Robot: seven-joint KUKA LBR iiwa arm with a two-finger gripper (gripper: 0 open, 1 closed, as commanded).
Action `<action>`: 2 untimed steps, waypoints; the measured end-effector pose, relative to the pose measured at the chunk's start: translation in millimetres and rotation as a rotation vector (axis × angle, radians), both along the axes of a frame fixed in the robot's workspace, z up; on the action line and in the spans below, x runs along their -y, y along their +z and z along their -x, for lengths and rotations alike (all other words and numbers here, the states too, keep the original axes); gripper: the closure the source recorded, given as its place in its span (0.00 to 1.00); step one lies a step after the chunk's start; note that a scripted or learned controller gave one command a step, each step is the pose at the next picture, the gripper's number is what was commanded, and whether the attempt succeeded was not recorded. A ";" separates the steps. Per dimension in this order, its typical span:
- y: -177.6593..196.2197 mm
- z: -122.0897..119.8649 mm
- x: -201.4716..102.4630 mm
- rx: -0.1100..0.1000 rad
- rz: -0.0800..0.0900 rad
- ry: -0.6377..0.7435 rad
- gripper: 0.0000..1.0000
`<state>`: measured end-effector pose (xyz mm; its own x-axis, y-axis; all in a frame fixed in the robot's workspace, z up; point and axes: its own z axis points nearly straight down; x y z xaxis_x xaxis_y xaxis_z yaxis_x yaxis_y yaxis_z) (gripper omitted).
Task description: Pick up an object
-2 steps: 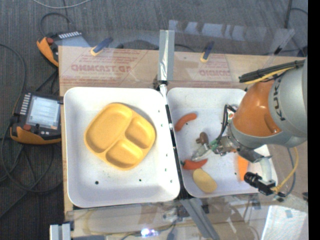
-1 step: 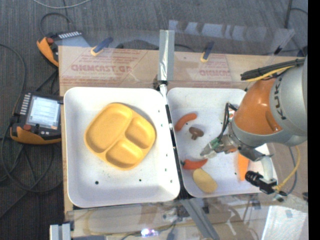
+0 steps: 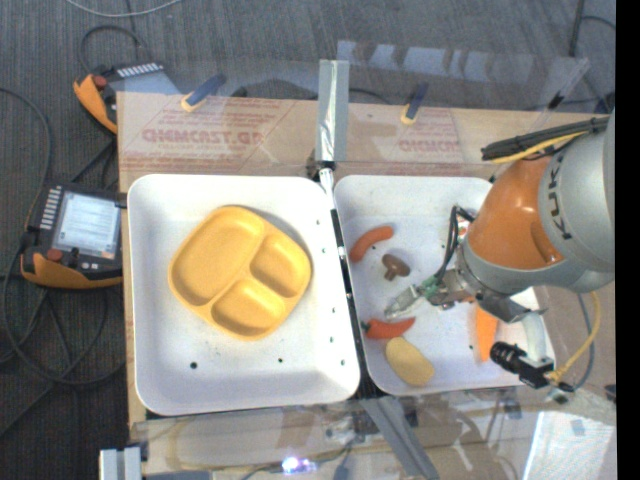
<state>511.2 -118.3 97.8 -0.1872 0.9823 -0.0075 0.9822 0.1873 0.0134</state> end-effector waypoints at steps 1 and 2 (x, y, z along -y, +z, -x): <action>-6.9 19.3 -11.9 0.011 0.003 -0.094 0.00; -8.3 -50.5 -1.2 -0.002 -0.001 0.018 0.00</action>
<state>561.7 -117.2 89.5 -0.2045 0.9788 -0.0059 0.9788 0.2046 0.0115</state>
